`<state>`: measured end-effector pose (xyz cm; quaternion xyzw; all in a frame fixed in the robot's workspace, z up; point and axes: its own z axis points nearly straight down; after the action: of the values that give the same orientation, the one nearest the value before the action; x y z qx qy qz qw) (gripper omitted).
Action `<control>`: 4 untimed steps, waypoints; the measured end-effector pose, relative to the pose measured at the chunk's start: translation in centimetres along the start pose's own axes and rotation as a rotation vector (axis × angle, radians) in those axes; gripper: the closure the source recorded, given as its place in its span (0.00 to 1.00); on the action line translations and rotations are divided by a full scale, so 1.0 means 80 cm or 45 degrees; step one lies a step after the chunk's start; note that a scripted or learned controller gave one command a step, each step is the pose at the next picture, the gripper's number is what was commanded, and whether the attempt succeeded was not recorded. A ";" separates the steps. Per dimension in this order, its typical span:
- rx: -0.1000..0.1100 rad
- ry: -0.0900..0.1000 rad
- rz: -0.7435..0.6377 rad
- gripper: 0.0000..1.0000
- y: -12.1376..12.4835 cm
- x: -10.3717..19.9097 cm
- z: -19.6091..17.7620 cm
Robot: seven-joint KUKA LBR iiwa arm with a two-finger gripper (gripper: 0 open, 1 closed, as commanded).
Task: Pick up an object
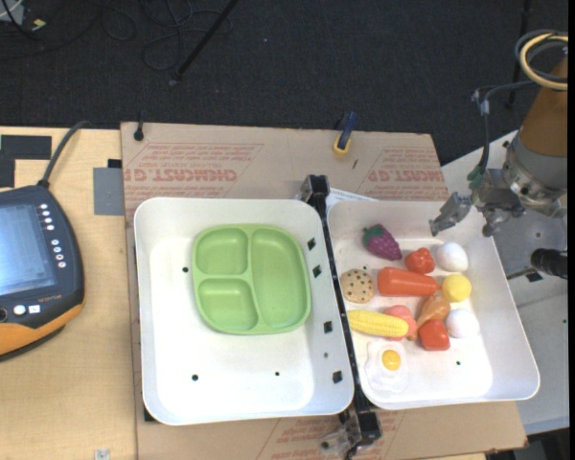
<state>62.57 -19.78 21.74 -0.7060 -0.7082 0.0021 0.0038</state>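
Arm (pixel 541 113) cut off at right edge, jaws' state unclear, toy food (pixel 412 295) partly overlapping

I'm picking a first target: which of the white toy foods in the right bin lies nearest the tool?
The white egg near the bin's far right side, just beyond the yellow lemon. The fried egg and the other white piece lie farther from the tool.

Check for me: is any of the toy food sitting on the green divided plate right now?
No. The green divided plate sits alone in the left bin, while the toy food lies clustered in the right bin.
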 end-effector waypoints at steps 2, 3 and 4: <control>-0.001 0.001 -0.006 0.00 0.002 0.015 0.144; -0.005 -0.001 -0.002 0.00 0.002 0.017 0.163; -0.007 -0.001 -0.002 1.00 0.002 0.016 0.149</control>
<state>62.66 -18.46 9.84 -0.7055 -0.7087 0.0006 0.0017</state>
